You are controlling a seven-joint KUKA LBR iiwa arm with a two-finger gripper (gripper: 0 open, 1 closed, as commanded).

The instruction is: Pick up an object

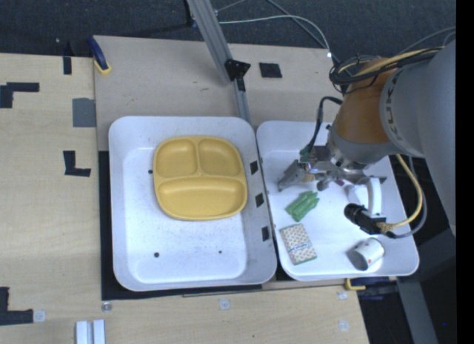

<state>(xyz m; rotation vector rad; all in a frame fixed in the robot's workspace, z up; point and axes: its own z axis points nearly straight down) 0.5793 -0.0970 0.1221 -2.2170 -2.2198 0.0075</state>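
I read this as a robotics lab: the grey arm with loose cables over a plywood bench marked with black tape, two white bins and a metal camera pole

A flat wooden bench holds two white bins side by side. The left bin and the right bin sit close together. Small black marks are on the wood.
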